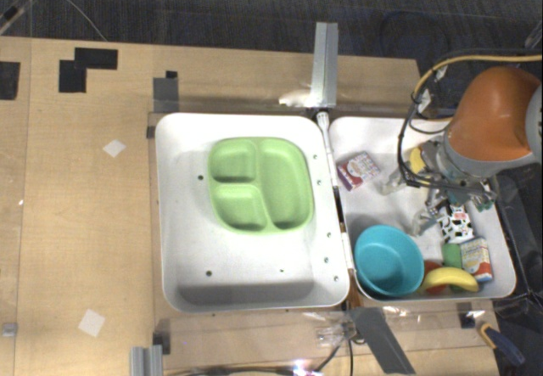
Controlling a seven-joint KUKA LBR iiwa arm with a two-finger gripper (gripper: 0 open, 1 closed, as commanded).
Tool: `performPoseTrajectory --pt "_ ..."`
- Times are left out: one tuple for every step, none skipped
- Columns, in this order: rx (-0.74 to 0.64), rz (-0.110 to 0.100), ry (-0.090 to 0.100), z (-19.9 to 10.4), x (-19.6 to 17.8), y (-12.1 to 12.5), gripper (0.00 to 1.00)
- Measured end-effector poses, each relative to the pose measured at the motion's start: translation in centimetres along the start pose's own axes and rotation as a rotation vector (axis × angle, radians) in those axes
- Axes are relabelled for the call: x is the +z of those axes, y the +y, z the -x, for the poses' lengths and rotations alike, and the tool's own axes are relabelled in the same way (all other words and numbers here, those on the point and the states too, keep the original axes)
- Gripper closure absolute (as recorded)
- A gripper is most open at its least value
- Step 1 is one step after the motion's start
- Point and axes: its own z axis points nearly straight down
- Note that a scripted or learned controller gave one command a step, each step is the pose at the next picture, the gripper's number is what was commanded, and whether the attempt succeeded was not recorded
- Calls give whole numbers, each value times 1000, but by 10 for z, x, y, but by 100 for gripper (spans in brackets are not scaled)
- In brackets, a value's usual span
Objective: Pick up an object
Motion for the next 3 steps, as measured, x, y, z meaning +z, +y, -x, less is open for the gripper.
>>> performPoseTrajectory --pt "-173 2 6 -49 -24 -1 0" --pt "-200 -11 -7 -72 -5 22 0" --pt "-247 -2 -7 -3 -3 -52 0"
